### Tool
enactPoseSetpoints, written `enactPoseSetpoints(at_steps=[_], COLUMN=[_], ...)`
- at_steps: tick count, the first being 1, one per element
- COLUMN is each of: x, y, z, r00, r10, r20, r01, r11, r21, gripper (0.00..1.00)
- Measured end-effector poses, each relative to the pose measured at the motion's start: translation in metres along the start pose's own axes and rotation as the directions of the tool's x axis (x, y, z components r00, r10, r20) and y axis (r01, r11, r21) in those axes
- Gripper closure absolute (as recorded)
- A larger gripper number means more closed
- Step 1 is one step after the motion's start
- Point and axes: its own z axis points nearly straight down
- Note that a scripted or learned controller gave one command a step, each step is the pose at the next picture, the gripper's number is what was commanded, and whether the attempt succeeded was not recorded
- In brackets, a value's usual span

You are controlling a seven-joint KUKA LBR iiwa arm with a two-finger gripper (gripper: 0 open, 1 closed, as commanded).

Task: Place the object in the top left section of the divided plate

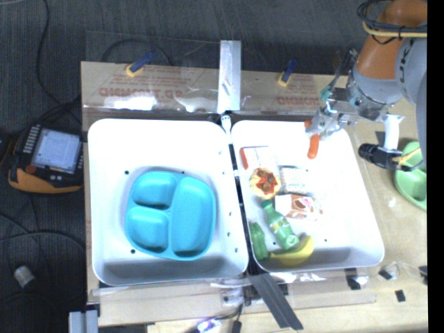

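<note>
We judge the carry step to be in hand: our pincer (320, 127) hangs over the right bin's (361, 207) far edge, pinching a small orange carrot-like piece (313, 146) that dangles from its tips. Next we must cross leftward to the blue divided plate (170, 212) and release over its top left section (154, 188).

A dark grey carpeted floor (159, 12) surrounds a light wooden bench (177, 82), with black cables (31, 2) trailing across it at the upper left. Off the bench's left edge lies a handheld control pendant (47, 157) — orange-cased, its screen lit pale. Clear plastic sheeting (166, 92) covers the bench's far edge — even light, soft shadows.
</note>
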Motion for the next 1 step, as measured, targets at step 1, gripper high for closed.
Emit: enactPoseSetpoints(at_steps=[1], x=[-0.0176], y=[-0.0453], z=[0.1086], r00=[1.0], r10=[0.01], r20=[0.0], r01=[-0.01], r11=[1.0], r21=[-0.022], gripper=[1.0])
